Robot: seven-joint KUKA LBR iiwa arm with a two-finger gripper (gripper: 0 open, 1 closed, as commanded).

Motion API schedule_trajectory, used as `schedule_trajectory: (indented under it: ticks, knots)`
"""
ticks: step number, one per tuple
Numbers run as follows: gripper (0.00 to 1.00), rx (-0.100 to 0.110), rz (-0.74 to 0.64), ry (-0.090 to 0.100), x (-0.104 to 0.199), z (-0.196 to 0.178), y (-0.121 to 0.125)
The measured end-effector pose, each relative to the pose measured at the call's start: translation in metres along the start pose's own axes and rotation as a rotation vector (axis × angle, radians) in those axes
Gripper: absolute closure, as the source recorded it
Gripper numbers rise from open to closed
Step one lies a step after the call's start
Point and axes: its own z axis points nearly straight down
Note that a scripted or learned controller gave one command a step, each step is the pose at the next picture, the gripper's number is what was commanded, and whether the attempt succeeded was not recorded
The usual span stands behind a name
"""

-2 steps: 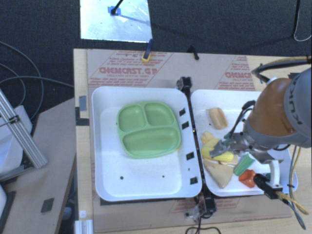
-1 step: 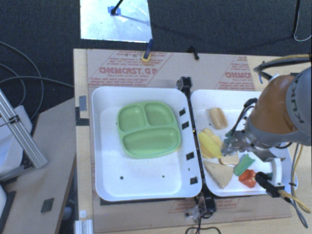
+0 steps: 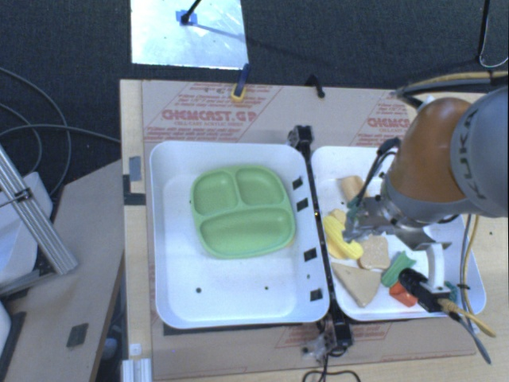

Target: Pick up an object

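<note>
The right bin [image 3: 334, 159] holds several toy foods. A yellow banana-like piece [image 3: 339, 242] lies by its left wall, with a pale bread slice [image 3: 374, 253] beside it and a tan wedge [image 3: 355, 283] in front of both. A small tan piece [image 3: 349, 187] lies toward the back. A green piece [image 3: 397, 267] and an orange piece [image 3: 403, 296] sit at the front right. My gripper [image 3: 355, 223] hangs low over the bin, just above the banana-like piece's upper end. The arm's grey and orange body hides the bin's right half.
The left bin [image 3: 171, 293] holds a green divided plate [image 3: 242, 211] near its middle. A black divider strip [image 3: 312, 213] runs between the two bins. Cardboard lies under the bins, and a shiny sheet [image 3: 188, 22] lies beyond them.
</note>
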Motion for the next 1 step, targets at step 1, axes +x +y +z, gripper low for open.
schedule_trajectory:
  ticks: [1]
  knots:
    - [1.0, -0.008, -0.011, 0.006, 0.1378, -0.1199, -0.0122]
